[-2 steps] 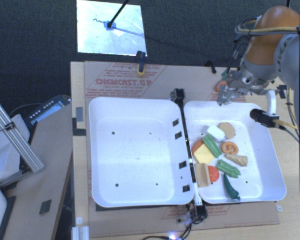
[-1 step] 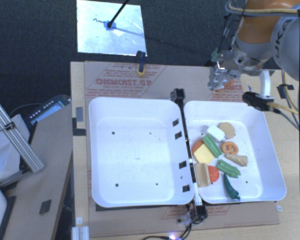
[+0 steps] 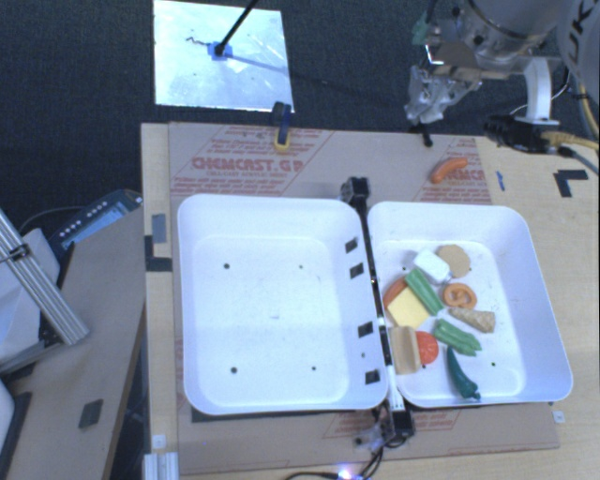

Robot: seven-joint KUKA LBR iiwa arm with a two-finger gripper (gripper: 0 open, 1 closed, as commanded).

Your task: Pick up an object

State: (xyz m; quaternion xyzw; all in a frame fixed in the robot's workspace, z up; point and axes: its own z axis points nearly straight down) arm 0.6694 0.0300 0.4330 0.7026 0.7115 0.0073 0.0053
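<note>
White plastic bins are set side by side on the table; toy food is heaped in the right bin, presumably as picking stock, with a yellow block near its centre. An orange sausage lies beyond its far edge. "CHEMCAST GP" can be read on the backing sheet. The end effector is raised beyond the table's far edge, nothing seen between its fingers; their spread cannot be told.

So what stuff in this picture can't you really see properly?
- The claw: small and far off at the top of the camera view, so its grip is too unclear to tell.
- The arm: cut off by the top edge.
- The toy food pile in the right bin: pieces overlap; the red piece is partly hidden by the tan block.
- The orange thing on the board behind the bin: too small to identify.
</note>
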